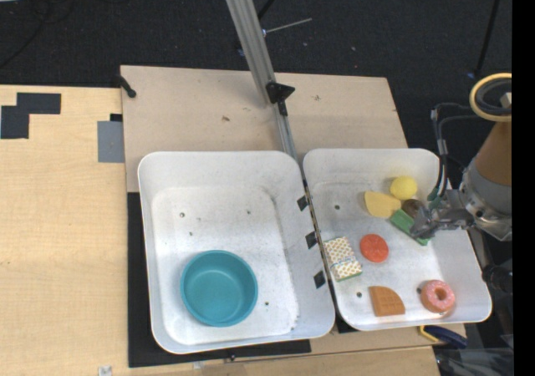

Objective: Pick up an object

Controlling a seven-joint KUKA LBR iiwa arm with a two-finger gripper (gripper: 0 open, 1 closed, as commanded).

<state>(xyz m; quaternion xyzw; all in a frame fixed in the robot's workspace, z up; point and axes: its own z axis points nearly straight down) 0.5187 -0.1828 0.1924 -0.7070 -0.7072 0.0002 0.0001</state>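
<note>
Two white bins sit side by side on the table. Left bin [167, 190]: one teal bowl [219, 287] in the near part, upright, opening up. Right bin [351, 167]: several small things. A yellow ball [404, 187] lies toward the far right; just left of and nearer than it is a yellow wedge-shaped piece [381, 204], long axis running left-right with a slight slant. A green block [406, 223] lies just beside the wedge on its right, long axis slanting from far-left to near-right, its right end under the jaws [425, 218]. A red disc [374, 248] lies flat near the bin's middle. A checkered block [342, 257] lies at the left side of that bin, long axis running near-far. An orange-brown piece [386, 301] lies near the front edge, and a pink ring doughnut [437, 296] lies flat at the near right corner. The arm [493, 165] comes in from the right over the right bin's right rim, wrist angled down and leftward, the jaws low over the green block. Whether the jaws are open, closed or gripping the block cannot be told; the tips are too dark and small.
</note>
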